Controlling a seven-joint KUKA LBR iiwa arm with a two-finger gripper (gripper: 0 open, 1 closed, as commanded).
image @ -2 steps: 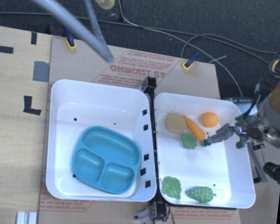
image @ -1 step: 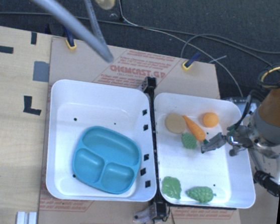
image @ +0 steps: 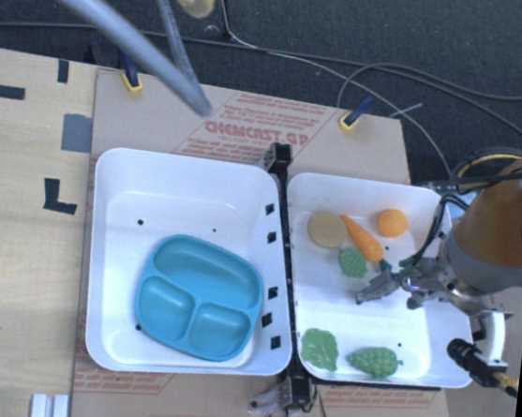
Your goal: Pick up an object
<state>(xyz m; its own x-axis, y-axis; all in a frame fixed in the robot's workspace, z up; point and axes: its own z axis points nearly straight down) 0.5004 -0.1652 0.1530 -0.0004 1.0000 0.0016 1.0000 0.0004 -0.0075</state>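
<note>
Gripper (image: 379,288) hung low in right bin (image: 412,363), finger state unclear. Toy carrot (image: 363,238) lay just beside, between tan disc (image: 326,228) and orange ball (image: 391,223). Likely light, rigid, slick plastic; best pinched across thick middle.

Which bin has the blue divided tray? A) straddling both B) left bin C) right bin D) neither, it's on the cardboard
B: the blue divided tray lies flat inside the left bin, while the right bin holds the toy foods.
</note>
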